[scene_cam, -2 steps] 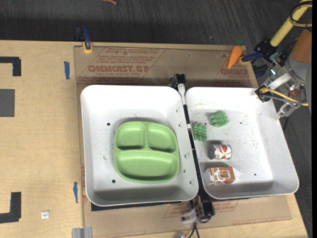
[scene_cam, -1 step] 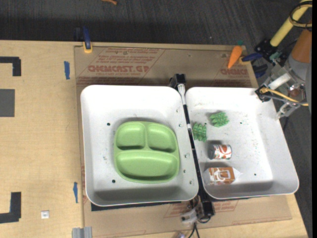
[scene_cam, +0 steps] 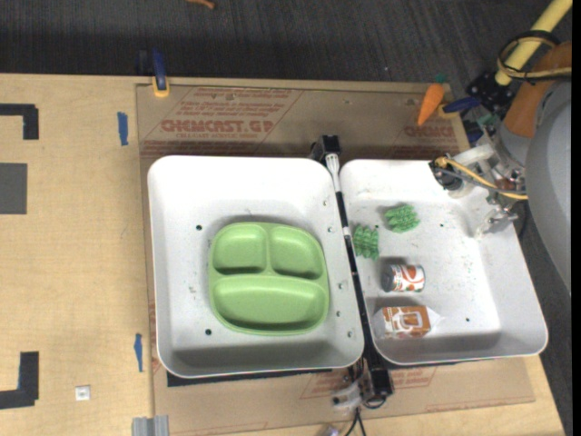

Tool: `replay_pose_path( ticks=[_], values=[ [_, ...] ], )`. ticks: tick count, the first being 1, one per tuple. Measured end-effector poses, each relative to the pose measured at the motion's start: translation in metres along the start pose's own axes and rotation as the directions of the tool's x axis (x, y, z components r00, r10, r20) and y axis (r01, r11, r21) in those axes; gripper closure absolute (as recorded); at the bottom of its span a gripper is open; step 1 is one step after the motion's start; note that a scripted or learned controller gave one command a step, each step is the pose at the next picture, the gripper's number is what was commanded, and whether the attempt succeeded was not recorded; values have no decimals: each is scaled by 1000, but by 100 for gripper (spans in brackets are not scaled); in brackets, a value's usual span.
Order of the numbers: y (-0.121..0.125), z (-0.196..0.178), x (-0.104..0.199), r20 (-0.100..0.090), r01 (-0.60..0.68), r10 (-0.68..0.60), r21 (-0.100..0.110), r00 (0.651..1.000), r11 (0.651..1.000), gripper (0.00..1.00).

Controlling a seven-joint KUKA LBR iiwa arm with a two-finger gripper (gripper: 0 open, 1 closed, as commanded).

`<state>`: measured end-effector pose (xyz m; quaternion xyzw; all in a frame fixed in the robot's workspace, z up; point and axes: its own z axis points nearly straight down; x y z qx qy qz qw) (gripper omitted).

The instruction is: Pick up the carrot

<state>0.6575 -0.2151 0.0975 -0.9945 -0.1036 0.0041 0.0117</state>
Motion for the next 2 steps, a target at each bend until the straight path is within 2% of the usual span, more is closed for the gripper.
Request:
replay_pose_path(
  ticks=[1, 2],
  values=[
    [1, -8, -2, 4, 0, 0, -4, 1000, 1000, 100],
    [0, -18, -1, 6, 3, -3, -3, 1000, 1000, 100]
  ],
)
